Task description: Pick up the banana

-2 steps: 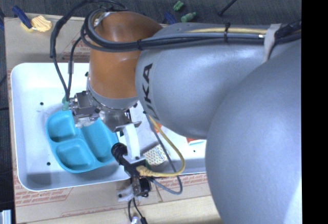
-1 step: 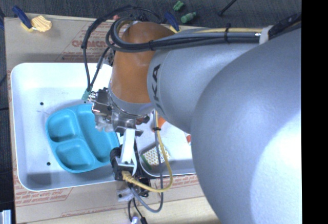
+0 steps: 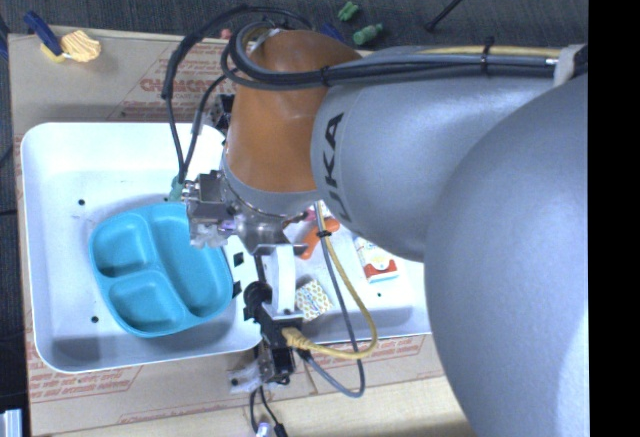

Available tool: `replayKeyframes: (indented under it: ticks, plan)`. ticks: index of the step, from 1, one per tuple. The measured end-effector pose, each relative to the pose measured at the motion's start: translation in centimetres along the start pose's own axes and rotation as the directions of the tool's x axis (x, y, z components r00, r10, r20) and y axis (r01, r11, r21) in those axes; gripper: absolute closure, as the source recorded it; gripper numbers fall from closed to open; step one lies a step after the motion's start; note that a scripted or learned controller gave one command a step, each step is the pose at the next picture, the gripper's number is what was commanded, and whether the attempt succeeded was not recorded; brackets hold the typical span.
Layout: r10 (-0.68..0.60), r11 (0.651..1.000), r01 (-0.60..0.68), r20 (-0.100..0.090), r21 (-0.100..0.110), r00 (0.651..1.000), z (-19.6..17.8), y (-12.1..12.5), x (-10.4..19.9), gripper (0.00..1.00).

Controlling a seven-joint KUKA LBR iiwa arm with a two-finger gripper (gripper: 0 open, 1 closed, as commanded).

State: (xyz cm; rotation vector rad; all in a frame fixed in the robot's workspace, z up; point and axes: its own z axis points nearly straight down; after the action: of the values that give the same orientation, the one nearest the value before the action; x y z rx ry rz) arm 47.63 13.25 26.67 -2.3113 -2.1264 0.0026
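Arm (image 3: pixel 450 175) reaches in over both bins, orange band (image 3: pixel 280 115) above seam between them. Gripper (image 3: pixel 245 230) sits low at left bin's (image 3: pixel 40 225) right wall, just beside blue divided tray (image 3: pixel 150 270). Claw state: honestly can't tell, wrist blocks it. Tray lies in left bin's front right part. Banana: can't tell where, arm covers too much. Right bin (image 3: pixel 400 320), left side: small orange piece (image 3: pixel 310 243), patterned bit (image 3: pixel 313 298), red-and-white item (image 3: pixel 378 270).
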Motion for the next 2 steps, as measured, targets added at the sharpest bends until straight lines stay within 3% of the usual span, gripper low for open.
replayKeyframes:
  ticks: [1, 2]
  plan:
    - [-0.129, 0.992, 0.129, 0.001, 0.003, 0.992, 6.89, 9.79, -3.24, 1.0]
    - [-0.13, 0.992, 0.13, 0.0, 0.002, 0.992, 6.85, 9.78, -3.17, 0.0]
